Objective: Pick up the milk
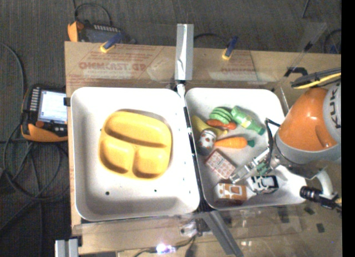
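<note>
The milk looks to be the small brown and white carton [230, 193] lying on its side at the front of the right bin [277, 101]. My gripper [253, 174] hangs low over that bin, just above and to the right of the carton, under the orange wrist band [310, 125]. A small white and black piece [263, 184] sits right below the gripper; I cannot tell whether it is a toy or part of the gripper. Nothing is visibly held.
The right bin also holds a brown waffle-like block [220, 164], a carrot [236, 142], a round can [207, 137], a banana [198, 124] and green toys [244, 118]. A yellow divided plate [136, 143] lies in the left bin [83, 184].
</note>
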Tool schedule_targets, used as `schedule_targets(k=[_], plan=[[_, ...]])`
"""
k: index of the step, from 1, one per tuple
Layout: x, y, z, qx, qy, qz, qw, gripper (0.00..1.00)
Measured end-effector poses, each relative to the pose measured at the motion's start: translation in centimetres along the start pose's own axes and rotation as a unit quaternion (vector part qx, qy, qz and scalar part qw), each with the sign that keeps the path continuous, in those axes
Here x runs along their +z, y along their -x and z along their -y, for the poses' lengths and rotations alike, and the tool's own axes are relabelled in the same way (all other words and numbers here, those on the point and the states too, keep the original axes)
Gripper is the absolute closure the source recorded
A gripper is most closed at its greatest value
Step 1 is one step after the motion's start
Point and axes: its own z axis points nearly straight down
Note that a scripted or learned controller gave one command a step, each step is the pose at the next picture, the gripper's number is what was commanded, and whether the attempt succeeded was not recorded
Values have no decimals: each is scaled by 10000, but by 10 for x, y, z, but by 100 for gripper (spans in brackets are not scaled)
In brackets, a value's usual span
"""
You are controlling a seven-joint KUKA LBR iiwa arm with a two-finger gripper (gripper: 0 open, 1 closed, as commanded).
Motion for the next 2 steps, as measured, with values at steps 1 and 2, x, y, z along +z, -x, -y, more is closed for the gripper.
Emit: schedule_targets(k=[1,2], plan=[[-111,5,-41,-616,-15,-25,9981,0],[-96,-18,-9,-2719,-12,-32,9623,0]])
